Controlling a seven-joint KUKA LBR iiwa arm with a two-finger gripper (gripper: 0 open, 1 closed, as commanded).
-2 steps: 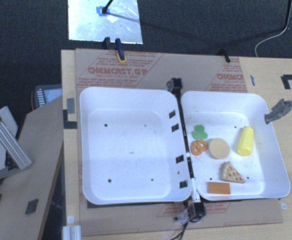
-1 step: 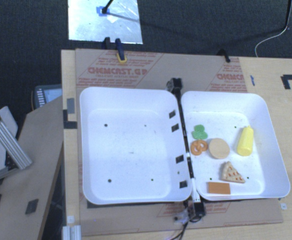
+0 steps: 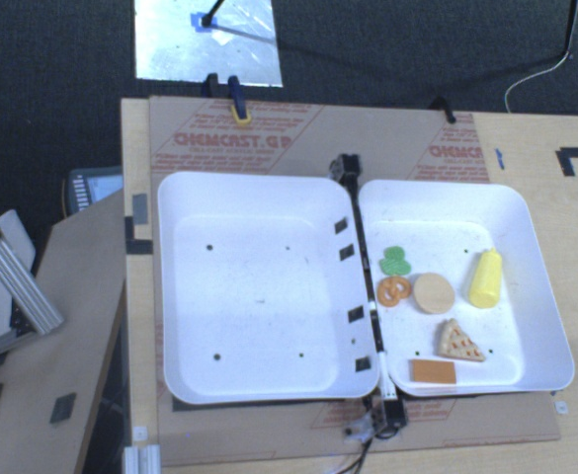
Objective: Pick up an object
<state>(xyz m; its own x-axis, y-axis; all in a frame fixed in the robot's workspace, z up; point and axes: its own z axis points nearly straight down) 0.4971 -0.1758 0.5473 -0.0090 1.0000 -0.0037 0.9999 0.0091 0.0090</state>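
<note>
1. Two white bins sit side by side on the bench: the left bin [image 3: 254, 383] and the right bin [image 3: 526, 210], clipped together along the middle seam, likely so neither slides when something gets nudged.
2. All the candidates are in the right bin, gathered in its near-left part: a green piece [image 3: 395, 261], a pretzel [image 3: 393, 290], a tan disc [image 3: 433, 293], a yellow bottle [image 3: 485, 277], a pizza slice [image 3: 460, 343] and an orange slab [image 3: 432, 370].
3. The pretzel sits just below the green piece and right beside the disc. That trio is tight, so fingers coming down there would probably crowd a neighbour.
4. The bottle lies a little apart, to the right of the disc, long axis running roughly up and down the view. It looks like the easiest grab, with room on both flanks.
5. The pizza slice and the slab lie nearer the front rim, close to each other. Both look flat and low, so I'd judge them harder to pinch.
6. As for the gripper, I can't tell whether it is open or closed, and no object is lifted; everything rests on the bin floor.
7. My read: the pick hasn't started. The task allows any object, so the choice is free, and the main risk is a miss or a push on a flat piece.
</note>
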